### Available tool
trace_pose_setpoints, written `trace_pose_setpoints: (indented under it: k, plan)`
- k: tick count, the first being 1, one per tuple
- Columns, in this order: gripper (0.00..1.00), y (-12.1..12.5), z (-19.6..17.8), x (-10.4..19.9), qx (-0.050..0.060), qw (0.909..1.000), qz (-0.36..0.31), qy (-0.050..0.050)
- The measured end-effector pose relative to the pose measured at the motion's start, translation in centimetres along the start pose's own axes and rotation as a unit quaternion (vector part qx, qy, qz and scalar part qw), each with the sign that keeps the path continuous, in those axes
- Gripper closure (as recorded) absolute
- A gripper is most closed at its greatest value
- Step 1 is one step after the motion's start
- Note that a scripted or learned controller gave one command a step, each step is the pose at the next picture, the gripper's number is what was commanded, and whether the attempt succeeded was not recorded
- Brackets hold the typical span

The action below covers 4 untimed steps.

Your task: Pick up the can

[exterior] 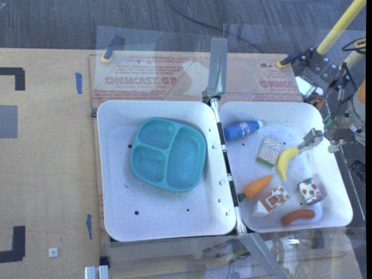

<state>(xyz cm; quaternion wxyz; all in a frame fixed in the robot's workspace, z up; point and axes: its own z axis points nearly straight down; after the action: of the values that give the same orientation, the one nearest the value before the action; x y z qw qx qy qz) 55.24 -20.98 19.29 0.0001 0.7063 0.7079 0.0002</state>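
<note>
The can [310, 190] is small and white with red-brown patches, and it rests in the right bin [343, 182] near the bin's right wall. My gripper [310, 139] hangs over the upper right part of that bin, above and slightly behind the can, apart from it. The gripper's tip is close to the top end of a yellow banana [283, 160]. Nothing shows in the gripper.
In the right bin lie a blue bottle [240, 130], a checkered block [269, 151], an orange carrot [257, 186], a small carton [272, 200] and a red sausage [299, 216] just below the can. The left bin [113, 156] holds a teal divided plate [168, 154].
</note>
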Motion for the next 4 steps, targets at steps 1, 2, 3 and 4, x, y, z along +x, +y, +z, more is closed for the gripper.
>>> trace_pose_setpoints:
  k: [1, 2, 3, 4]
  plan:
    - [0.0, -5.2, 10.5, 0.8, -0.004, 0.9999, 0.014, 0.0]
    - [1.0, -5.2, 9.4, 0.5, -0.006, 0.9998, 0.018, -0.001]
    - [0.0, -5.2, 9.4, 0.5, -0.006, 0.9998, 0.018, -0.001]
    - [0.0, -6.6, 10.4, -0.4, -0.005, 0.9999, 0.012, 0.005]
